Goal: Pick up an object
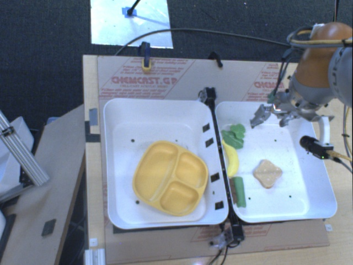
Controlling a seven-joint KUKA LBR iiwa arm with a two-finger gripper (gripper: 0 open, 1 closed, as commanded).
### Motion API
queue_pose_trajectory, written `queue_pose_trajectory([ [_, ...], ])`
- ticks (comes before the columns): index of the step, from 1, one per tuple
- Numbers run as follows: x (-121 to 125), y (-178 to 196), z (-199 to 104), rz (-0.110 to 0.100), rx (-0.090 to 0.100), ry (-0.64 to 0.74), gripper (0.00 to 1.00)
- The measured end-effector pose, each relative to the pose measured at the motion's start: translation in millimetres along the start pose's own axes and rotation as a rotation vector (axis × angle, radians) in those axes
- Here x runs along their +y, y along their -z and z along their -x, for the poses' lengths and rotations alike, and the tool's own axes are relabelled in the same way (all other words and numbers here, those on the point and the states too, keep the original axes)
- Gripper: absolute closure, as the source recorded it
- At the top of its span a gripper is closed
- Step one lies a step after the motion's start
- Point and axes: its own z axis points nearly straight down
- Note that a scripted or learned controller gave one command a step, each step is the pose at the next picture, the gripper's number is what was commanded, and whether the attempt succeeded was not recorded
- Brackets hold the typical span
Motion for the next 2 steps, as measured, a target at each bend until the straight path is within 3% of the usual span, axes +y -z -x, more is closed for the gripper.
queue_pose_trajectory([
  [1,5,-61,2,0.000,0.000,0.000,0.00],
  [2,7,-86,2,0.005,0.001,-0.001,0.00],
])
